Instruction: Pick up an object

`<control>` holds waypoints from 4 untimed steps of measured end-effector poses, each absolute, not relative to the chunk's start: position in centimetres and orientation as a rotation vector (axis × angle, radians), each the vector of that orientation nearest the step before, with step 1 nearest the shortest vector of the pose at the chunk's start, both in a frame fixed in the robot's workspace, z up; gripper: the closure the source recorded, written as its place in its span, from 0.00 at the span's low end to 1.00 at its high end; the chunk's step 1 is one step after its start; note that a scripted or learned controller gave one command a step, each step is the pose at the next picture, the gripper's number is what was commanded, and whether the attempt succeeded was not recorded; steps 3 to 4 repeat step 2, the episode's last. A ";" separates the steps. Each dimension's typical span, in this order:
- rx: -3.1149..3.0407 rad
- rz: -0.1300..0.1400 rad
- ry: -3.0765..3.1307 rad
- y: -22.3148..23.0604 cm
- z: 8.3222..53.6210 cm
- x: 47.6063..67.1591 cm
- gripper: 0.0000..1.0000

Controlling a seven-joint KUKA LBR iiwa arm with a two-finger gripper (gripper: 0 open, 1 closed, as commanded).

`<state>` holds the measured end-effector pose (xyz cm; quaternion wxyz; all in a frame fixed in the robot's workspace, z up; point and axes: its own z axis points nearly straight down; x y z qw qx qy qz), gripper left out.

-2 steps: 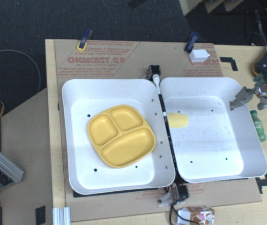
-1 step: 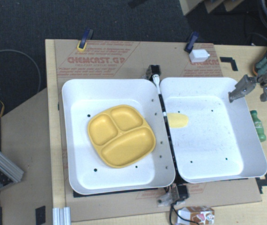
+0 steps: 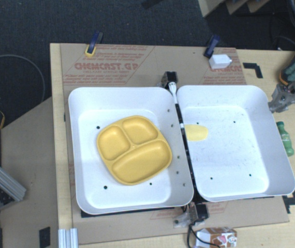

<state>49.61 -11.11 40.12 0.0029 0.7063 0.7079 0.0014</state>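
Two candidates lie before us: a yellow divided plate (image 3: 133, 149) resting flat in the left bin (image 3: 80, 112), and a small pale yellow piece (image 3: 195, 133) on the floor of the right bin (image 3: 240, 99), just beside the seam where the bins meet. The end effector (image 3: 286, 98) sits at the right bin's far right rim, well apart from both; whether it is spread or pressed together we cannot tell from this slant.

We judge the plate to be rigid moulded plastic, light, smooth and likely a bit slippery. It looks too wide to span across, so we would take it by its raised outer rim or by one of the ridges between its three compartments, where two fingers could pinch a thin wall. Lying flat, the rim offers little room underneath, and a careless descent could just push it sideways.

The small piece looks thin and flat, so it may be hard to get under, though very light.
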 end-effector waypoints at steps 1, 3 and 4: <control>2.209 -0.006 2.248 6.0 32.7 50.8 1.00; 2.215 0.007 2.225 9.4 39.1 47.9 1.00; 2.215 0.007 2.225 9.4 39.1 47.9 1.00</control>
